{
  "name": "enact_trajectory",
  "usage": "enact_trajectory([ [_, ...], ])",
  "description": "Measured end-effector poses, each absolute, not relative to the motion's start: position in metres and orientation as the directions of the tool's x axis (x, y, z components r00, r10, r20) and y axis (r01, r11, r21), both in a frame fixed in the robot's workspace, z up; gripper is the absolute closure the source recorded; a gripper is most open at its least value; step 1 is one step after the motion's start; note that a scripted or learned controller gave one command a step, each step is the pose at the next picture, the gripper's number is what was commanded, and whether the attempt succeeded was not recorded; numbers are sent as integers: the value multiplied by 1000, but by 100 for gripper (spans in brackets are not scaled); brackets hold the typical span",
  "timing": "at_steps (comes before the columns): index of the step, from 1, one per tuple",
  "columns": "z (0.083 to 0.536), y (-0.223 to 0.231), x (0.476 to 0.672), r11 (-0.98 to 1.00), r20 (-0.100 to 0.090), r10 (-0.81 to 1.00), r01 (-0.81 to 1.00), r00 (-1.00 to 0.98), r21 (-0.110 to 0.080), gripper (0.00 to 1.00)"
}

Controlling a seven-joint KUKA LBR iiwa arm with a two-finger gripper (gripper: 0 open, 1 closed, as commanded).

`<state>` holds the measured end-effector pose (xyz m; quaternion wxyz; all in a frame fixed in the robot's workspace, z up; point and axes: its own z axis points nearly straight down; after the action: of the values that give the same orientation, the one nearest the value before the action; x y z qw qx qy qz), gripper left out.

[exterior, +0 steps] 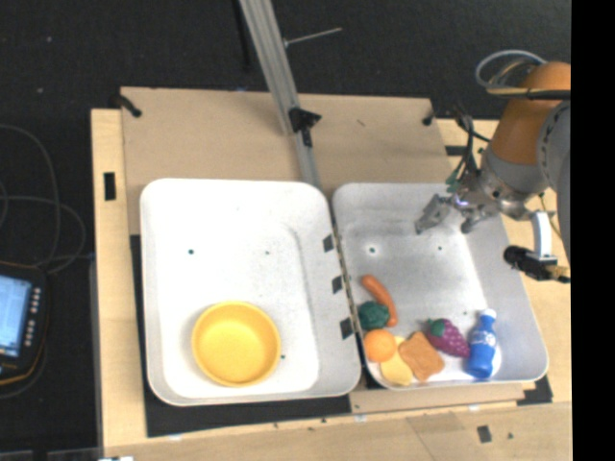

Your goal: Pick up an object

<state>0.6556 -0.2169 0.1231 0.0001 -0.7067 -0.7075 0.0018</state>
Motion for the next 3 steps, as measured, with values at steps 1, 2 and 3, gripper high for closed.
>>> enact_trajectory([
  [1, 100, -218, 655, 2, -3, 1000, 1000, -2, -1, 0],
  [2, 114, -219, 657, 5, -6, 1000, 1000, -5, 4, 100],
  [3, 161, -216, 663, 3, -2, 1000, 1000, -3, 7, 100],
])
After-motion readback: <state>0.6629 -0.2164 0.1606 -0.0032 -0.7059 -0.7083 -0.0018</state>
